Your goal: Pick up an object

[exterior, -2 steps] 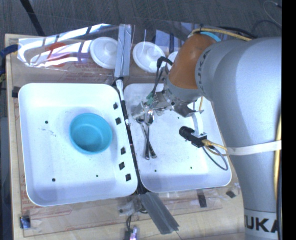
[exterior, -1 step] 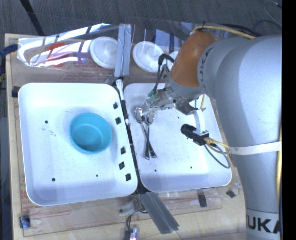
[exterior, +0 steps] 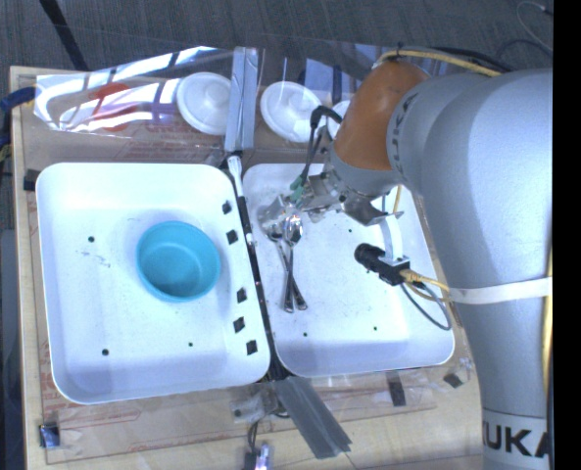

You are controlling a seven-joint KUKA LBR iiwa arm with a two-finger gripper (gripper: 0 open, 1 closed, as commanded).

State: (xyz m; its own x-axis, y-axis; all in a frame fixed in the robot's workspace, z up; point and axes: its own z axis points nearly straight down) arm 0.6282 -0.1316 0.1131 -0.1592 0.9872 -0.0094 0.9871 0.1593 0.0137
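In the right bin [exterior: 368,346], metal cutlery [exterior: 291,277] lies with its handles pointing toward the near edge and a spoon head [exterior: 292,229] at the far end. My gripper [exterior: 282,213] reaches down from the grey arm with its orange band [exterior: 368,125]. It sits low over the upper left of that bin, right at the heads of the cutlery. The shiny metal of the gripper and the cutlery blend together, so contact cannot be judged. A blue bowl [exterior: 178,259] stands upright in the middle of the left bin [exterior: 74,360].
A ridge with black clips [exterior: 243,282] divides the two bins. A black part with a yellow cable [exterior: 380,261] hangs over the right bin. Two white lids [exterior: 204,101] and plastic wrap lie on the bench behind the bins. The arm's body covers the right side.
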